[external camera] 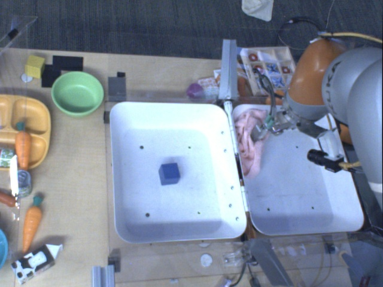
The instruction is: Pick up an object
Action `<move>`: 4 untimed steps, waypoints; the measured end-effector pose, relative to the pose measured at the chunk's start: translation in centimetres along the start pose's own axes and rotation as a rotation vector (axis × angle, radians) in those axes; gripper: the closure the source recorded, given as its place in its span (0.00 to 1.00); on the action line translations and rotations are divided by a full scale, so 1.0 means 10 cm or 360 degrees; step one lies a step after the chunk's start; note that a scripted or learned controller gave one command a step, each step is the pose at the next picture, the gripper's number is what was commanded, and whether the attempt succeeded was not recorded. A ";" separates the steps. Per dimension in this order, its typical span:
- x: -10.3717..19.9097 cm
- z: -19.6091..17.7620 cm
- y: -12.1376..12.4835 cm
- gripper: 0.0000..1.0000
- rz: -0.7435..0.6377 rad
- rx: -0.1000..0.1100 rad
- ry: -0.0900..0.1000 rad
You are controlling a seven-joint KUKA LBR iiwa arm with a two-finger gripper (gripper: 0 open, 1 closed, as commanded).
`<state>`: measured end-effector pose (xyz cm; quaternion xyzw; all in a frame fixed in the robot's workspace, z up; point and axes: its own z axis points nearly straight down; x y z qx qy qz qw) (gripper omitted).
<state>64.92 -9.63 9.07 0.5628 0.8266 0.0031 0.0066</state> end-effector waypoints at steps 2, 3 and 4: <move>-0.07 0.00 0.10 0.00 -0.0405 0.0024 0.0002; -0.05 -0.10 0.15 1.00 -0.0414 0.0005 0.0000; 0.05 -0.94 0.27 1.00 -0.0644 0.0007 0.0007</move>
